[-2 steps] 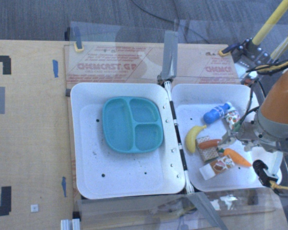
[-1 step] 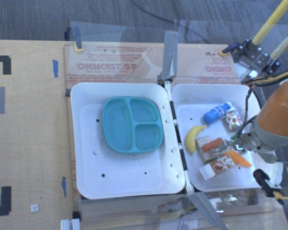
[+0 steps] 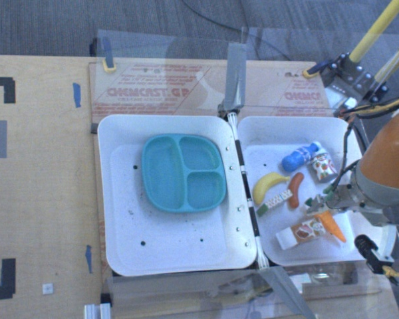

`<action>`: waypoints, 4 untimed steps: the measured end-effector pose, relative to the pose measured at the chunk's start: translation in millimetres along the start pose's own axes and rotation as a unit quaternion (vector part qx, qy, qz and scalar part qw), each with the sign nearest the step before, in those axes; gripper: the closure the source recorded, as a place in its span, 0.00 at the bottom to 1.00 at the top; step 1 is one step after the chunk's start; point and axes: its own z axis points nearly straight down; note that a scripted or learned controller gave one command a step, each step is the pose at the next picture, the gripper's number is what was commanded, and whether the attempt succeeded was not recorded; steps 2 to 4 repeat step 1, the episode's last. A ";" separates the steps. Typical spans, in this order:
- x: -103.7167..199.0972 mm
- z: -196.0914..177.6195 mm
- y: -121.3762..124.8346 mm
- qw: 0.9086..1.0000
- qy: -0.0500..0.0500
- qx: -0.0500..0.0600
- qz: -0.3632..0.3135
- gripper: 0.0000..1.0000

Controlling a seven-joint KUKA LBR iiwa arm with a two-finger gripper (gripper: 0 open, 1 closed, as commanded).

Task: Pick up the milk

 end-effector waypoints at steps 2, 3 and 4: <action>88.7 -81.3 -4.2 0.998 0.002 0.014 0.069 1.00; 88.7 -81.3 -4.2 0.998 0.002 0.014 0.069 1.00; 88.7 -81.3 -4.2 0.998 0.002 0.014 0.069 1.00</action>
